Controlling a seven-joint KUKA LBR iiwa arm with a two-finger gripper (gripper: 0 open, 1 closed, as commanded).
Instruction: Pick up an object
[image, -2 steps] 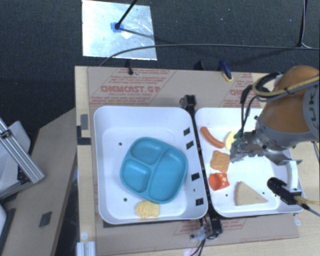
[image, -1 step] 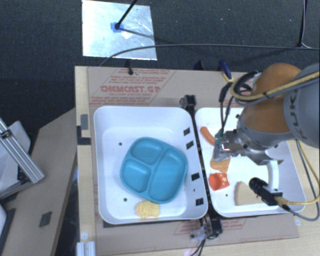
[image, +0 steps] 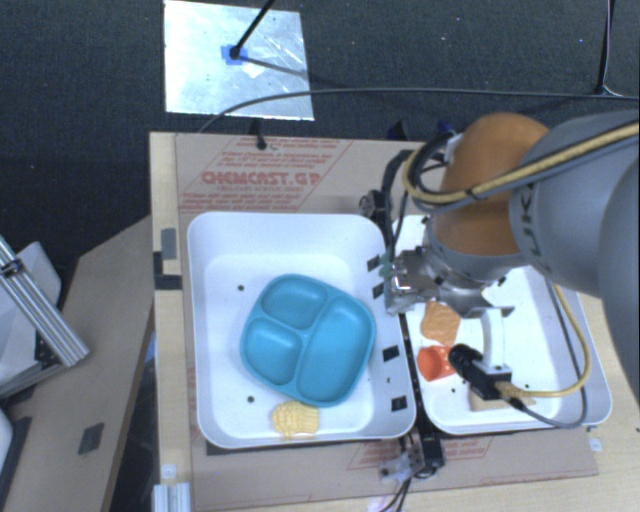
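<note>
The big grey arm (image: 560, 200) reaches in from the right and hangs over the right bin (image: 570, 400), with its gripper (image: 440, 300) low near the bin's left wall. Just under it sit a tan lump (image: 440, 323) and an orange-red piece (image: 433, 362) — close together. In the left bin (image: 215, 300) a blue tray (image: 307, 338) lies in the middle, and a yellow corn toy (image: 295, 418) rests at the near edge.

Evenly and brightly lit from overhead. Soft, short shadows under the blue tray (image: 306, 340) and along the rims of the left white bin (image: 222, 247). Strong glare off the silver foil sheet (image: 240, 62) at upper left. Mildly soft focus throughout, grainy over the dark floor; blurred arm (image: 560, 215) at right.
</note>
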